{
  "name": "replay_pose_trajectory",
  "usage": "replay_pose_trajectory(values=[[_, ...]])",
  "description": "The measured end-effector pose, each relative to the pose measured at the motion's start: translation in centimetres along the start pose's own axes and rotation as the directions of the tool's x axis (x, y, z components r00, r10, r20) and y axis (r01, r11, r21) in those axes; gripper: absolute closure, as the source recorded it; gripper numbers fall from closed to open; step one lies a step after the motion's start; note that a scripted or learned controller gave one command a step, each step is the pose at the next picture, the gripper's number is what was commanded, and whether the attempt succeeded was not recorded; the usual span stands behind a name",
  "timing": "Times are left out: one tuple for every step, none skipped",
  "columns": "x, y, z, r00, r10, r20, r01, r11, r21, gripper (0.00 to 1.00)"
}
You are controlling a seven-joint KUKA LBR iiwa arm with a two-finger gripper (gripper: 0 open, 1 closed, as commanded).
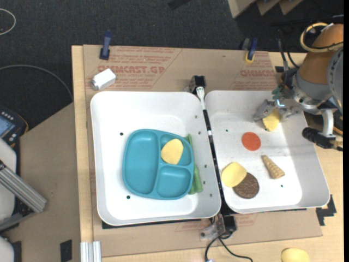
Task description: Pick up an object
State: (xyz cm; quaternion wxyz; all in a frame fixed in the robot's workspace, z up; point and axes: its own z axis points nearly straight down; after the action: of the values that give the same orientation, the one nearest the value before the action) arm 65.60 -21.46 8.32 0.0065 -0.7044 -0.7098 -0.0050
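My gripper [272,113] hangs low over the far part of the right bin [311,195], its fingers spread apart. A small yellow piece [271,124] lies on the bin floor right at the fingertips, just in front of them. Nothing is lifted. Other objects in this bin are a red disc [251,141], a tan cone [272,167], a yellow round piece [233,174] and a brown disc [247,187] that touches it.
The left bin [106,146] holds a blue divided plate [146,165] with a yellow piece [172,152] in one compartment and a green strip [195,173] along its right side. A black divider [206,125] runs between the bins. The arm's grey and orange wrist [319,64] stands at the right.
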Motion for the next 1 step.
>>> replay_pose_trajectory(values=[[-0.14,0.08,-1.73,1.000,0.000,0.005,0.000,1.000,-0.006,1.00]])
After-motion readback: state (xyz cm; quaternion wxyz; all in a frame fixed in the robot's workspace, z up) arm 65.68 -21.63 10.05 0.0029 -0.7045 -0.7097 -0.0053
